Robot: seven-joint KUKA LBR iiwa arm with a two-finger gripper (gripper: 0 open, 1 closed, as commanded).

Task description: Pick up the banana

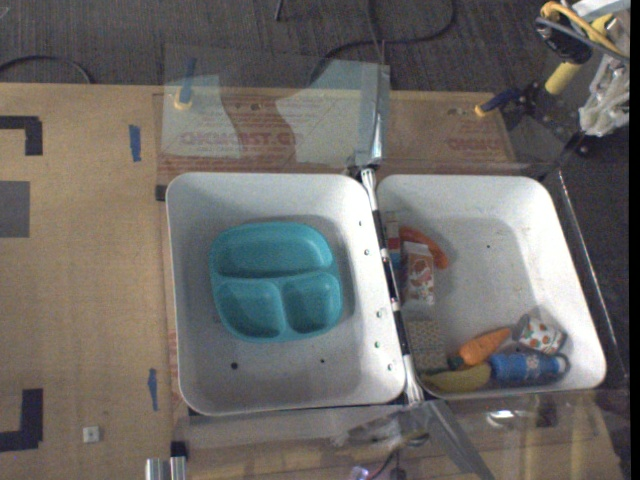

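Fingers first: honestly can't tell if they're open or closed. The gripper (592, 63) is way up in the top right corner, half cut off by the edge, and it's just a jumble of white parts and yellow cable up there. It sits outside both bins, beyond the far right corner of the right bin (575, 268), and it's well apart from everything in it.

The banana (460, 378) is lying flat in the right bin's near left corner, close to the divider between the two bins. It's pretty crowded down there. An orange carrot (485, 345) lies just behind it at a slant, and a blue mug (525, 368) on its side is right up against the banana's right end; it looks like they touch. A small white cup with red-orange spots (541, 335) sits just past the carrot's tip.

Further up the same bin, along the left wall, there's a small white and red carton (418, 276), with an orange-red stick-shaped thing (425, 246) just behind it. No idea what that one is.

The left bin (195, 268) has a teal divided plate (272, 293) sitting roughly in the middle, three compartments, open side up.

Behind the bins, a clear plastic sheet (280, 118) lies on the cardboard bench top (80, 268), and a blue clamp with a yellow handle (508, 100) is near the right bin's far edge.
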